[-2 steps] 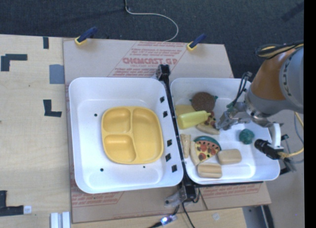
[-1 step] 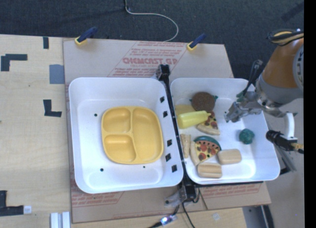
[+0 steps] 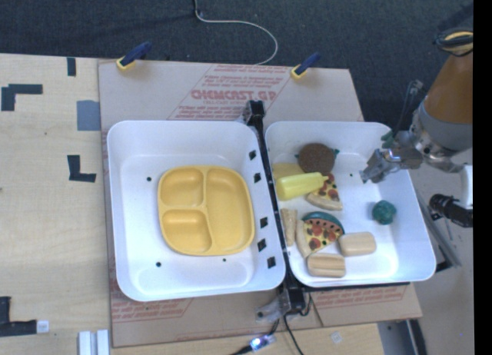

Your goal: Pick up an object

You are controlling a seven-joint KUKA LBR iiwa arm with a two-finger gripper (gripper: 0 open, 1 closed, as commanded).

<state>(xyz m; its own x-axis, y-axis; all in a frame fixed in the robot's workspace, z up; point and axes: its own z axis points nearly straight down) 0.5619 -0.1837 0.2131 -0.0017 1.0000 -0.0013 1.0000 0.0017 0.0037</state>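
Claw [image 3: 377, 169]: over the right bin's [image 3: 407, 269] far right side, reaching in from the right off a bent wrist; grip state cannot be told. Nearest item: green ball [image 3: 383, 210], just below, apart. Toy foods cluster at the bin's left. Left bin [image 3: 131, 269]: yellow tray [image 3: 206, 209].

Two shallow white plastic bins: the left bin [image 3: 131, 192] holds one yellow compartmented plastic tray [image 3: 206, 210]. The right bin [image 3: 407, 261] holds two toy pizza slices [image 3: 321, 232], two tan bread-like pieces [image 3: 357, 243], one brown round cookie-like piece [image 3: 314, 157], one yellow block [image 3: 298, 184] and one small green ball [image 3: 383, 210].
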